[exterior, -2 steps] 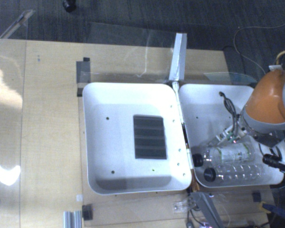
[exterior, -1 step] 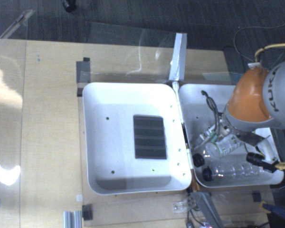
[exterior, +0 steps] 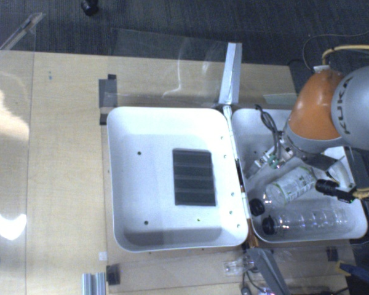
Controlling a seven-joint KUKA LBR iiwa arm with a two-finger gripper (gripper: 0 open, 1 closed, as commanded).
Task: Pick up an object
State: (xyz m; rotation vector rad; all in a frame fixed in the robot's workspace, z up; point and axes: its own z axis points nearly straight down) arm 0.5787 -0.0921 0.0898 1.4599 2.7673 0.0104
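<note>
Robot arm reaching into the right-hand bin, above clear plastic bottles

The grey arm with its orange band enters from the right, and its gripper (exterior: 272, 155) sits low in the right bin (exterior: 249, 125); its working end is lost among cables and glare, so I cannot tell whether it is apart, together or clamped on anything. Just beside the gripper, toward the front, a clear bottle with a label (exterior: 290, 186) lies tilted on its side; further forward a larger clear bottle with a black cap (exterior: 307, 221) lies along the bin's front wall, with a loose black cap (exterior: 256, 207) near its neck. To the gripper's far side the left bin (exterior: 126, 165) holds a dark ribbed rectangular object (exterior: 194, 177). To grasp well, I judge it should centre on the labelled bottle's body and close across its width, since clear rounded plastic may roll or slip
</note>
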